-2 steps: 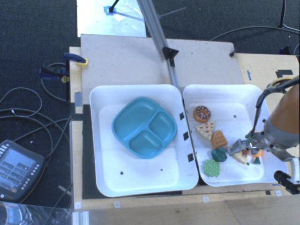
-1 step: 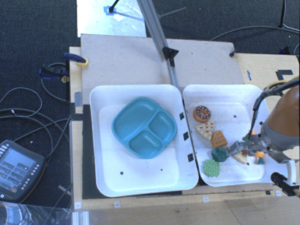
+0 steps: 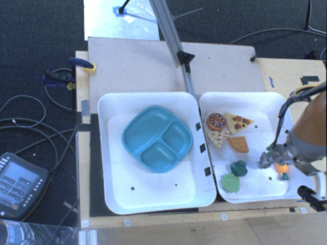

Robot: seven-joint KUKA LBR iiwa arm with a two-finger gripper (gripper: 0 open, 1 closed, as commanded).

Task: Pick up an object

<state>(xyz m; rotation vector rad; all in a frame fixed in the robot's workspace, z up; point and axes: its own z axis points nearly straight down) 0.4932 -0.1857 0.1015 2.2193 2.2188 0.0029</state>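
A small orange-and-teal toy carrot (image 3: 282,169) lies at three o'clock in the right-hand shallow white bin (image 3: 255,100), just beside the grey arm's two-finger gripper (image 3: 270,160); whether the jaws are spread or pressed together cannot be told. Toward nine o'clock sit a dark green toy broccoli (image 3: 238,168) and a light green dimpled toy (image 3: 230,183); a toy doughnut (image 3: 215,120) and pizza slice (image 3: 239,121) lie at eleven. The left bin holds a blue divided plate (image 3: 157,138). The approach appears under way; next, the jaws must straddle one toy and close.

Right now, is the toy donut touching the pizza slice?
Apart. The camera view shows a thin strip of white bin floor between the donut and the pizza slice.
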